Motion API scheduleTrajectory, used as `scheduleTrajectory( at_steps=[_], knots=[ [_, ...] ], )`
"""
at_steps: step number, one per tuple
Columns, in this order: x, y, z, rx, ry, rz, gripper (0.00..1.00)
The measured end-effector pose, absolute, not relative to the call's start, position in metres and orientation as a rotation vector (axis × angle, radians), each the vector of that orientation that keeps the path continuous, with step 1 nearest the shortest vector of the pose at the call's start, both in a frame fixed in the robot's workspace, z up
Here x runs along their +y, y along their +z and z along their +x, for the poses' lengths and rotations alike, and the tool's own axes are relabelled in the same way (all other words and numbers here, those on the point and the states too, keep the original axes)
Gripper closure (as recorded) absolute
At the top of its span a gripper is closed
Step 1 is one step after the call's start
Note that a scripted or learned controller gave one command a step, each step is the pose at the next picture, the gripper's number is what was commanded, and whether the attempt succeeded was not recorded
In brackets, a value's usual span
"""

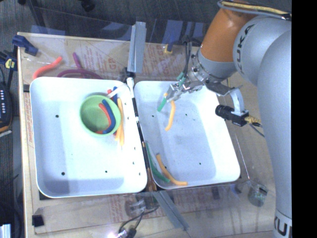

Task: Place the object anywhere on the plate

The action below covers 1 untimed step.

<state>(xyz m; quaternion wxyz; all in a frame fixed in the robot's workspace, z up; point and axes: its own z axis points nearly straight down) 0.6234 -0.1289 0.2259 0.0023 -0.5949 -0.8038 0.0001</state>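
The biggest risk is that the thin orange flexible strip (170, 117) slips free on the way over: it hangs down from the pincer (174, 91) above the right-hand shallow white bin (213, 148), seemingly nipped only at its top end, so a swing or jolt could drop it back there. A slender green strip (162, 103) dangles beside it from the same spot and may come along uninvited. The pincer looks nearly closed around the tops of both strips, though blur hides how firm the hold is. The round green plastic plate (94, 114) sits in the left-hand white bin (74, 167), well apart from the pincer, across the ridge where the bins meet, and already carries curved red, blue and orange pieces (108, 114) that could nudge a new arrival off its rim
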Motion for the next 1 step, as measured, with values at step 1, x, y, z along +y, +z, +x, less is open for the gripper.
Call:
scheduleTrajectory(
  at_steps=[1],
  knots=[
    [-0.1290, 0.2264, 0.6235, -2.522, 0.000, -1.867, 0.00]
  ],
)
